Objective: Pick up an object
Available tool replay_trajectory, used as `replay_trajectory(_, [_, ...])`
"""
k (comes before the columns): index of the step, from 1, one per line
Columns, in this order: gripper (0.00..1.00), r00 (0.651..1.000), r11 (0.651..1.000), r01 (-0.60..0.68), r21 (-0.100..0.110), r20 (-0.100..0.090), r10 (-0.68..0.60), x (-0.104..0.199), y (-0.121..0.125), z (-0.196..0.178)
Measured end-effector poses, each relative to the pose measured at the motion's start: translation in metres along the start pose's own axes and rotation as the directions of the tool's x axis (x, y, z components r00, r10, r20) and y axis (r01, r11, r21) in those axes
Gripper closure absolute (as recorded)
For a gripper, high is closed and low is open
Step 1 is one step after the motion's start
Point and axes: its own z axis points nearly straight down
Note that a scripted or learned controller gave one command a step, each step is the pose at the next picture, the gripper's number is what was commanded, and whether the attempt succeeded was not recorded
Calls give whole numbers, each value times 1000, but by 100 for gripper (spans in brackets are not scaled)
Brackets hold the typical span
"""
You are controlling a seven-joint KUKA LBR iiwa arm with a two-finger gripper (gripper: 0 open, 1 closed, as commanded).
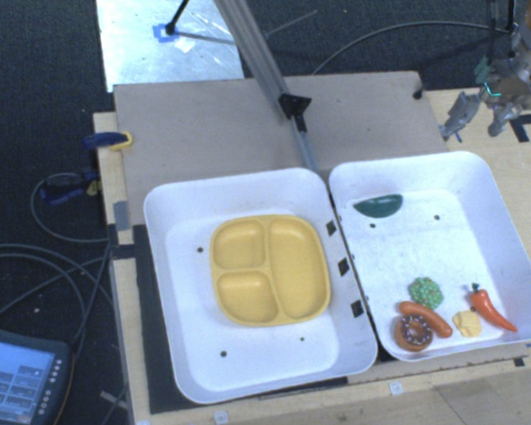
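Observation:
My gripper [482, 118] hangs at the upper right, above the bench just beyond the far right corner of the right bin [500, 201]. Its two fingers are spread apart with nothing between them. In the right bin's near part lie a green broccoli piece [426, 291], a red sausage [424, 317], a brown donut [414, 333], a small yellow piece [467, 324] and an orange-red chili pepper [491, 309]. A dark green half-round piece [378, 206] lies near the bin's far wall. All these sit well apart from the gripper.
The left bin [184, 291] holds a yellow three-compartment plate [270, 269]. A grey pole [259, 57] slants across the back of the bench. Cables and a teach pendant [18, 374] lie on the floor at the left.

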Motion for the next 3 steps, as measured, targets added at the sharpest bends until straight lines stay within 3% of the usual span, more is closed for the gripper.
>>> replay_trajectory(1, [0, 1000, 1000, 1, 1, 1, -1, 0, 0, 0])
replay_trajectory(3, [0, 1000, 1000, -3, 5, -1, 3, 0, 1, 103])
